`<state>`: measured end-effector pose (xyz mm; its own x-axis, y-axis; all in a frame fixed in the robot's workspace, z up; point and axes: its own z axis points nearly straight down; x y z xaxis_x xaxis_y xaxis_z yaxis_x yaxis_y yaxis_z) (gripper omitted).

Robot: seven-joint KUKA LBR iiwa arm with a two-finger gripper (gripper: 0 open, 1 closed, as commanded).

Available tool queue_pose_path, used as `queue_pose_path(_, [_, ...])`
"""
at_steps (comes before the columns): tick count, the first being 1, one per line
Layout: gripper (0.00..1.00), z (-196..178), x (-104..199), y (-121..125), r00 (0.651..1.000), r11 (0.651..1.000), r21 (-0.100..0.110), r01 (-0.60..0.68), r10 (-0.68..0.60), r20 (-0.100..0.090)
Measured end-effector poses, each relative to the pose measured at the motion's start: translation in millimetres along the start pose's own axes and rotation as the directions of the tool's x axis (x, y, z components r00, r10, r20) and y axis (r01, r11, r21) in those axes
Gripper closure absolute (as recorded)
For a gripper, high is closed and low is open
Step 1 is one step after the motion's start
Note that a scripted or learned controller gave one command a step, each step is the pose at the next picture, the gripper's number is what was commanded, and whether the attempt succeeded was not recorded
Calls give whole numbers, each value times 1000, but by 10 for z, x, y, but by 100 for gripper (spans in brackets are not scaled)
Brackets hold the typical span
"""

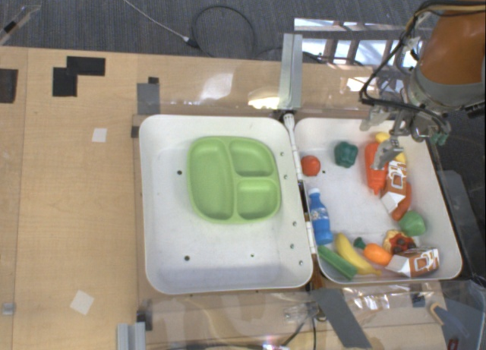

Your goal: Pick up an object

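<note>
The right bin holds several toy foods. A long orange piece lies at its upper right beside an orange and white carton and a small yellow piece. My gripper hangs over the bin's upper right, just above these three and close to the long orange piece. Nothing is visibly held. To the left lie a dark green pepper and a red tomato.
The left bin carries a green divided plate. In the right bin's lower part are a blue bottle, a banana, a green cucumber, a green ball and another carton. A metal divider stands behind the bins.
</note>
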<state>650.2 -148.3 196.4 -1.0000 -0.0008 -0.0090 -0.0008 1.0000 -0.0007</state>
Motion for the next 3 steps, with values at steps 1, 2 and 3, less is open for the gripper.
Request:
queue_pose_path(1, [0,1045,-177,101,992,992,0,129,-129,1])
queue_pose_path(2, [0,1079,412,-437,987,987,3,158,-158,1])
queue_pose_path(3, [0,1066,450,533,982,982,1,187,-187,5])
